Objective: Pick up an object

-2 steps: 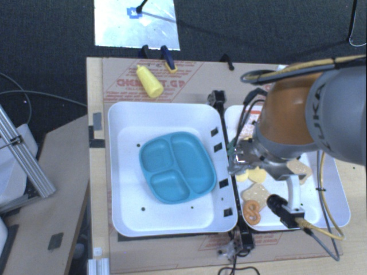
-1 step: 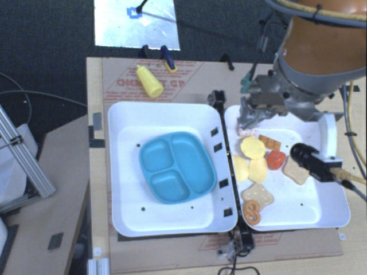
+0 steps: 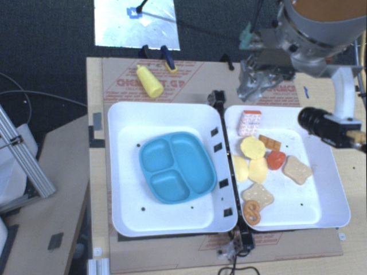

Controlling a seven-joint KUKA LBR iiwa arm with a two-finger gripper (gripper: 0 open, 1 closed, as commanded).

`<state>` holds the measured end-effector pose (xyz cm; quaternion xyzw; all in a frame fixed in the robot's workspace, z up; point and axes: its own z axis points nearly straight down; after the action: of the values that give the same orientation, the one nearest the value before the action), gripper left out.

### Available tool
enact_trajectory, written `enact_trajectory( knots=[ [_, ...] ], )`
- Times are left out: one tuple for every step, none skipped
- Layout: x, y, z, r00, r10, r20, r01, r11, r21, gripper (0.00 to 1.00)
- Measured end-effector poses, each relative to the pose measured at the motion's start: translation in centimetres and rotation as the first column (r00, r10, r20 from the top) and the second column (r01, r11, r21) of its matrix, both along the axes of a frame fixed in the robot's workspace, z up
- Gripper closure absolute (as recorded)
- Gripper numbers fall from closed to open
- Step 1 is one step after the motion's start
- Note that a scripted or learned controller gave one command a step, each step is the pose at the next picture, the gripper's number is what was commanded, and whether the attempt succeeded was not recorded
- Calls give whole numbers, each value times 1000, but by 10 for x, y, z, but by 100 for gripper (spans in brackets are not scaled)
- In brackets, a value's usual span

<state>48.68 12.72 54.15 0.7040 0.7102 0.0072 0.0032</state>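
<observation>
So the grey arm with the orange band [image 3: 327, 10] hangs in from the upper right, and its metal two-finger gripper [image 3: 255, 90] sits above the far edge of the right shallow white bin [image 3: 330, 205], over the cardboard just past the rim. Honestly can't tell how the pincer stands from this angle, it's just a lump of shiny metal, and nothing shows between its tips. All the pickable stuff is toy food in the right bin: a small white and pink carton [image 3: 250, 122] stands nearest the gripper at the far end, then a round yellow plastic piece [image 3: 253, 148] just below it, touching two paler yellow chunks [image 3: 251, 169]. Beside those there's a little brown cracker [image 3: 269, 142], a red tomato-looking piece [image 3: 275, 160] and a tan slice of toast [image 3: 296, 169]. Nearer the front lie another toast-like piece [image 3: 257, 194] and a small orange pretzel [image 3: 251, 212], touching each other. The left white bin [image 3: 126, 211] holds a blue plastic divided tray [image 3: 176, 166], three compartments, sitting a bit tilted. A yellow plastic bottle [image 3: 149, 81] lies on the cardboard behind the left bin, well apart from everything.
</observation>
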Motion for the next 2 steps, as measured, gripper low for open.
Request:
enact_trajectory(
  knots=[
    [5, -48, -171, 1000, -14, -27, 13, 1000, -10, 100],
    [0, -72, -96, 1000, -9, -5, 9, 1000, -4, 100]
  ],
)
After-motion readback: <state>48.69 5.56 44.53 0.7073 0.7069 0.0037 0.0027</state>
